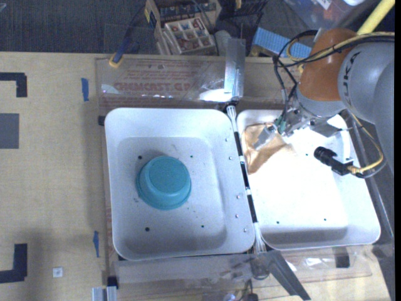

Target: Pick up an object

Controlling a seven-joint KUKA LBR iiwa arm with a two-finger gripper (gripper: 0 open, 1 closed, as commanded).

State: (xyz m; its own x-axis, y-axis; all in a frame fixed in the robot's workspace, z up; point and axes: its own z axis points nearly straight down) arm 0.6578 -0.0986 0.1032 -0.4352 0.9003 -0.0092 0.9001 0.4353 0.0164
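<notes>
A teal blue bowl lies upside down in the middle of the left bin. A crumpled tan, brownish object sits in the far left corner of the right bin, against the wall between the two bins. My gripper reaches down from the right. Its tip sits at the upper right edge of the tan object, touching or just above it. The arm's grey body and orange band hang over the bin's far right corner.
A black cable plug dangles from the arm over the right bin. A clear plastic sheet and a metal strip lie behind the bins. Boxes and clutter stand at the back.
</notes>
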